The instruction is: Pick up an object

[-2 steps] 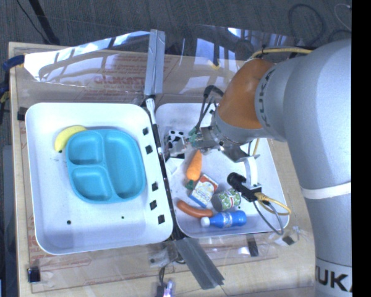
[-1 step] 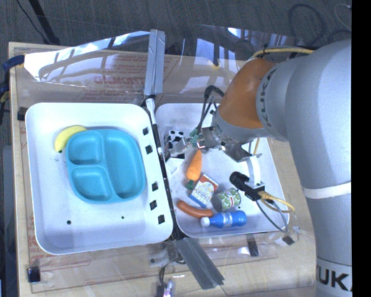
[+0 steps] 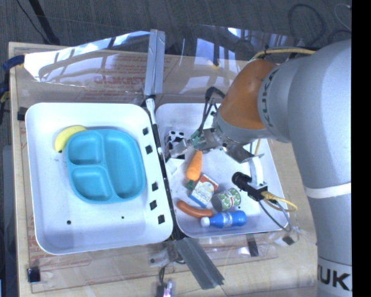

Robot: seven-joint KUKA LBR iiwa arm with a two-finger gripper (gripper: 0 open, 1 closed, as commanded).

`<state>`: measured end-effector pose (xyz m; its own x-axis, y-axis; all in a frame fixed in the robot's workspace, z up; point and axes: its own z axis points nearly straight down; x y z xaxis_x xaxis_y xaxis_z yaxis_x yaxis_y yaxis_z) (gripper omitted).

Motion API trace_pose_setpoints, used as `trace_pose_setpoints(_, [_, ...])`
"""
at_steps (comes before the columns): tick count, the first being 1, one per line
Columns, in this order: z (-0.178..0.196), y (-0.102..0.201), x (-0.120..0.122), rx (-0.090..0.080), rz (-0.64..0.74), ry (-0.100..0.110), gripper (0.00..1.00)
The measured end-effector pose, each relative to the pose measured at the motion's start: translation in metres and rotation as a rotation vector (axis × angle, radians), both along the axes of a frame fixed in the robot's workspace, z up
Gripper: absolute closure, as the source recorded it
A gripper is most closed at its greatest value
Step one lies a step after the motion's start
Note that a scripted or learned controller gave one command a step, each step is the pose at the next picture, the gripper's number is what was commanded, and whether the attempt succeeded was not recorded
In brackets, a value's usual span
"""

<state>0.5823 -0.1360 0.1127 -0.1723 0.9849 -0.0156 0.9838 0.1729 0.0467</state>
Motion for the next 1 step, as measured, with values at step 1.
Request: trace_pose_setpoints(1, [-0.0012,0.0082,-0.0055,-0.005,0.031,0.005,0.0])
